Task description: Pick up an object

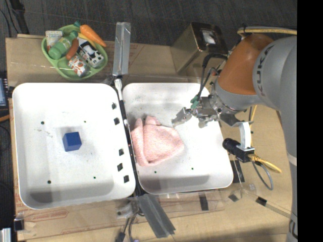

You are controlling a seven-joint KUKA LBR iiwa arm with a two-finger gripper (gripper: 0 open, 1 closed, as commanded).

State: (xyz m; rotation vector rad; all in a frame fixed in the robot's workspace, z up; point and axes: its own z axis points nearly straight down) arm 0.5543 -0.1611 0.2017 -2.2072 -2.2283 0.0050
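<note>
While the pincer (182,116), its fingers spread, hangs near the pink cloth (155,142), it must descend and close.

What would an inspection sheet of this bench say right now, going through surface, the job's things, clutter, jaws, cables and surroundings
Surface: two white bins side by side, left bin and right bin, on a wooden bench.
Job's things: blue cube in the left bin; pink towel, crumpled, in the right bin against its left wall.
Clutter: green bowl of toy food behind the left bin; brown box behind the right bin.
Jaws: gripper over the right bin, just right of the towel; holding nothing visible.
Cables: dark cables at the wrist; yellow cable at the bench's right.
Surroundings: dark floor.
</note>
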